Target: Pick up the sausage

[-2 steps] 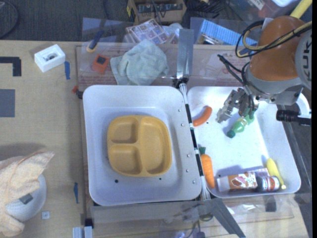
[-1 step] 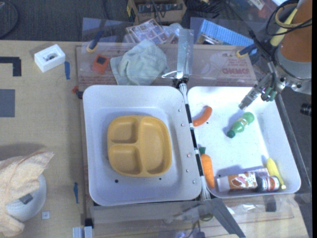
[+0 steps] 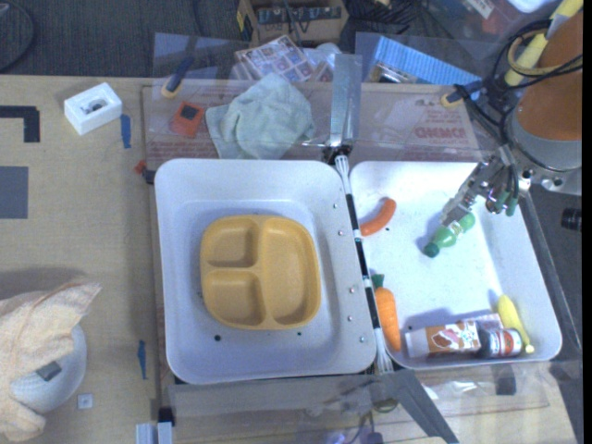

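The sausage (image 3: 377, 215) is a short, curved orange-red piece lying in the right bin (image 3: 518, 276), close to its upper left corner and the divider. My gripper (image 3: 460, 209) hangs over the upper right part of the same bin, well to the right of the sausage. It points down and left, with its tip just above a small green bottle (image 3: 446, 235). Nothing of the sausage is near it.
The right bin also holds a carrot (image 3: 387, 317), a ketchup bottle (image 3: 462, 339) lying along the front wall, and a yellow banana-like piece (image 3: 511, 317). A yellow divided plate (image 3: 261, 271) sits in the left bin (image 3: 176, 248). A green cloth (image 3: 264, 118) lies behind the bins.
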Robot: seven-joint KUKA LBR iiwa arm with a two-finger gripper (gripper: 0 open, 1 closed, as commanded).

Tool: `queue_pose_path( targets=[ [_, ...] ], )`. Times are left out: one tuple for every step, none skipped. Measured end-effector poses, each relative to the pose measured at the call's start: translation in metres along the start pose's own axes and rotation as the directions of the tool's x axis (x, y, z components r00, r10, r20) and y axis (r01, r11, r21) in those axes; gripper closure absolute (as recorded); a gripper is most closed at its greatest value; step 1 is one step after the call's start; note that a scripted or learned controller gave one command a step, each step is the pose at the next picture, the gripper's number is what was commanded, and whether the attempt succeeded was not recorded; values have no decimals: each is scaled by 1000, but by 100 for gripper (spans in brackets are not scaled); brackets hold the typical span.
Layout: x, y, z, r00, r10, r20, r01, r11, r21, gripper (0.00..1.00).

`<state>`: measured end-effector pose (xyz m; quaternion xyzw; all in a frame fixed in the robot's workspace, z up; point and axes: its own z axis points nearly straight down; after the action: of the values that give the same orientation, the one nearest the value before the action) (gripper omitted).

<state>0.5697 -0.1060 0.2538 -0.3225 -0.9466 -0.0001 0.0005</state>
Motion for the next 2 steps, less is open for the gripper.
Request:
queue_pose_path(
  targets=[
    [34,-46,7,985,-172,0,172,985,0,100],
    [-1,-149,17,962,-273,1,273,962,0,100]
  ],
)
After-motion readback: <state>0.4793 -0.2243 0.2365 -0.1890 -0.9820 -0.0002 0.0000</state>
